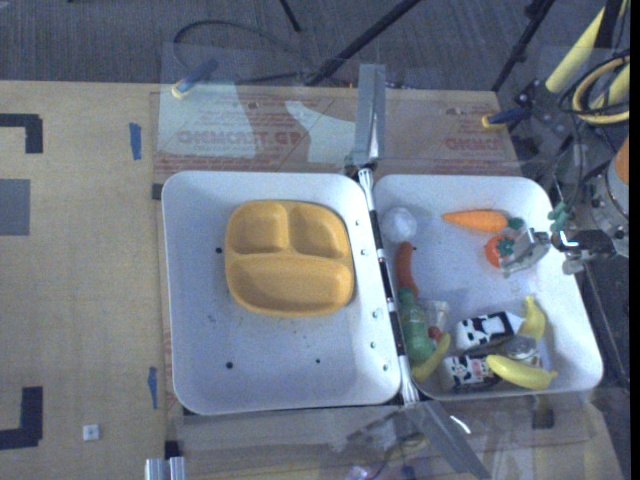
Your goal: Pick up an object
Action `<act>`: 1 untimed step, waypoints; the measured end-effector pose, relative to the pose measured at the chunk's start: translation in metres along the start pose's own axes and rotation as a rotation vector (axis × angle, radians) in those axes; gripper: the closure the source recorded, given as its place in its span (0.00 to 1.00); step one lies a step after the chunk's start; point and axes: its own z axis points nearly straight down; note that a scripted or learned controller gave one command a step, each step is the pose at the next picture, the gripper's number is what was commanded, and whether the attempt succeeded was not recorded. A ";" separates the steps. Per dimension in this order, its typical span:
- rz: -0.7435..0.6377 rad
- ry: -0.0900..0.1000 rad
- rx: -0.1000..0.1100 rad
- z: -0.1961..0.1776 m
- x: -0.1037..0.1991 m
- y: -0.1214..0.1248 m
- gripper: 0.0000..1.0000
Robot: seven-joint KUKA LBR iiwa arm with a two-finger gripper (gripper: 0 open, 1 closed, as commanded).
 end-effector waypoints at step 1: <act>0.104 -0.001 -0.004 0.075 -0.031 0.071 0.00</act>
